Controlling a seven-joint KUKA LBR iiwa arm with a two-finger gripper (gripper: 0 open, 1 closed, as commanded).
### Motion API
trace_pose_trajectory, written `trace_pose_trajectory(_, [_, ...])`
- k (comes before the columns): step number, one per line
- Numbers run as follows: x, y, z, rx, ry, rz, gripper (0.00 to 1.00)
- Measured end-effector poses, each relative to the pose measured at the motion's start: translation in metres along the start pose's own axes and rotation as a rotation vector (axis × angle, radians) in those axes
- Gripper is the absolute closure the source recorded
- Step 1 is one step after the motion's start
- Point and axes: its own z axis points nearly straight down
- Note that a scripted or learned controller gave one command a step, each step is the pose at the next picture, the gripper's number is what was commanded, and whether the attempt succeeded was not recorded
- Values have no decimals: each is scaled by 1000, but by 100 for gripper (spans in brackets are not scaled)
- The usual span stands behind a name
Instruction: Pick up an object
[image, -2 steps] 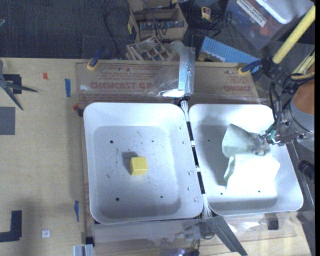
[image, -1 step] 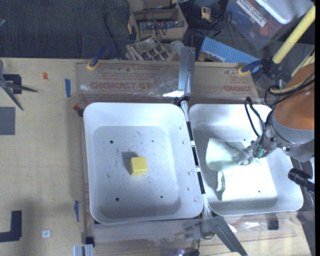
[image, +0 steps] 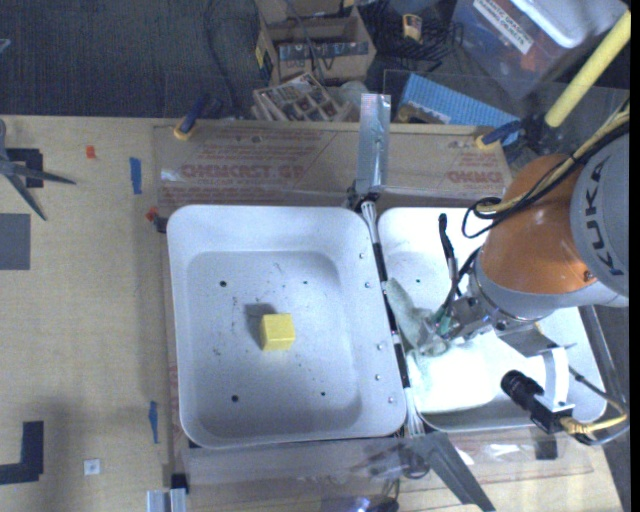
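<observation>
A small yellow block (image: 278, 331) lies near the middle of the left white bin (image: 200, 260). My gripper (image: 432, 338) is low in the right white bin (image: 420, 235), close to that bin's left wall, under the grey and orange arm (image: 540, 250). A pale, glassy-looking thing (image: 403, 303) lies just left of the gripper against the wall between the bins; what it is I cannot make out. The arm's wrist hides much of the right bin's floor.
The raised rims of the two bins meet in a ridge (image: 385, 300) between gripper and block. A metal post (image: 373, 140) stands behind the bins. Cardboard (image: 260, 165) lines the back, and black cables (image: 455, 255) hang beside the wrist.
</observation>
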Motion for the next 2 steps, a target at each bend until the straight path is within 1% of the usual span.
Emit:
trace_pose_trajectory(1, [63, 17, -23, -5, -2, 205, 100])
trace_pose_trajectory(2, [68, 39, -38, 0, -2, 832, 100])
